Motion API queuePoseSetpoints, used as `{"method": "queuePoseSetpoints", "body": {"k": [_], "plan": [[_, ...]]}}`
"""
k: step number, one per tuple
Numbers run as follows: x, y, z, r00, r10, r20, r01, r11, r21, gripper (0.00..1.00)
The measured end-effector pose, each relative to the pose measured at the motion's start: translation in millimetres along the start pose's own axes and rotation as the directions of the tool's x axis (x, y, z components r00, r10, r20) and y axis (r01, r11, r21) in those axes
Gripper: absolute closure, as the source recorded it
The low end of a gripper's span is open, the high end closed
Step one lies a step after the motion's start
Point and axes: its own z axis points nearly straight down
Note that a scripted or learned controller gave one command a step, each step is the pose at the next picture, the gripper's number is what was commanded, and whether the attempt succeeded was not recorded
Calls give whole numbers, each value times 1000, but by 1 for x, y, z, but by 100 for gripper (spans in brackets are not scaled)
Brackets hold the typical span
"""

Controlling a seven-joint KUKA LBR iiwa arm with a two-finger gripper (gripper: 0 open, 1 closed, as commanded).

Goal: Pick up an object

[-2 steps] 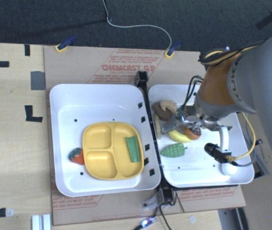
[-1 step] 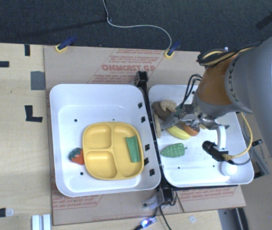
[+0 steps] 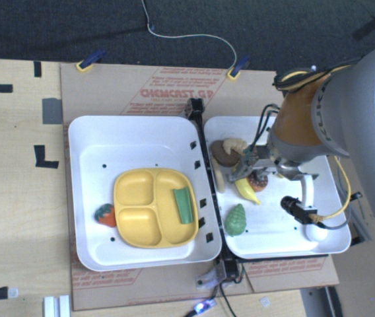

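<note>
One gripper: the gripper (image 3: pixel 255 170) is seen low in the right bin (image 3: pixel 326 243), right of frame centre; whether it is spread or closed cannot be told.
Yellow pieces: one banana (image 3: pixel 247 190) is counted, just below the gripper, long axis slanted from upper left to lower right.
Brown pieces: one brown round object (image 3: pixel 224 152) is seen just left of the gripper.
Green pieces: one green lumpy object (image 3: pixel 236 220) lies below the banana; one green block (image 3: pixel 183 205) lies on the yellow tray (image 3: pixel 141 210).
Left bin (image 3: pixel 88 137): one tray and one red-and-green item (image 3: pixel 105 214) are held.
</note>
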Motion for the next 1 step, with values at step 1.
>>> {"method": "queuePoseSetpoints", "body": {"k": [1], "plan": [[-10, 1, -54, 1000, 0, -11, 0, 1000, 14, 100]]}}
